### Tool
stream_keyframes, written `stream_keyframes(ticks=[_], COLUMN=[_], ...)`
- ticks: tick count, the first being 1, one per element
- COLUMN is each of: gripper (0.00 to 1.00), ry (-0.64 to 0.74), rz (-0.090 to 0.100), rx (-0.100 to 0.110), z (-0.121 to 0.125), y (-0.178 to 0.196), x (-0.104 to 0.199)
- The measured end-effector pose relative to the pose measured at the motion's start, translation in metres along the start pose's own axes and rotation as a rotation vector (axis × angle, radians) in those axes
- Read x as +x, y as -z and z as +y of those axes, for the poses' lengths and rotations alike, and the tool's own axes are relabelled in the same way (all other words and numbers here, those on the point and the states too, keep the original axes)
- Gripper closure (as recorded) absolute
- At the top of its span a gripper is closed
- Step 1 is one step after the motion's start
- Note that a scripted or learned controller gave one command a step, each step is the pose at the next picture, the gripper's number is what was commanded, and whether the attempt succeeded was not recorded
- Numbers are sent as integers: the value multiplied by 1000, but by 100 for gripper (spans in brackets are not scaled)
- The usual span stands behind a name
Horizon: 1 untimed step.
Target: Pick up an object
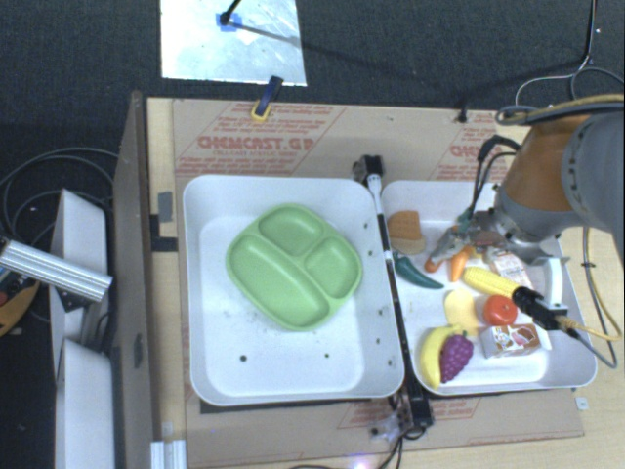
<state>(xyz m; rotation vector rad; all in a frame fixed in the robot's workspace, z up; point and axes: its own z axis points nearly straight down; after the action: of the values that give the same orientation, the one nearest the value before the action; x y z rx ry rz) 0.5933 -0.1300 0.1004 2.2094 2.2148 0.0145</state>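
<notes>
Over the right bin (576, 364), your gripper (457, 245) hovers low with fingers spread narrowly, holding nothing, right above the toy carrot (456, 263), so you're still at the reach stage: descend and close next.

Bright, even light falls from overhead, so the white bins (293, 379) nearly wash out and shadows stay faint. A foil sheet (232, 27) at upper left glares silver. Dark floor swallows detail; everything looks slightly soft and grainy.
</notes>
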Motion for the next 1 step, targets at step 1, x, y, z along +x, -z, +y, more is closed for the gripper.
stream_keyframes(ticks=[1], gripper=[0], ry=[-2], rz=[0], rx=[11], z=[-26], y=[-14], x=[-18])
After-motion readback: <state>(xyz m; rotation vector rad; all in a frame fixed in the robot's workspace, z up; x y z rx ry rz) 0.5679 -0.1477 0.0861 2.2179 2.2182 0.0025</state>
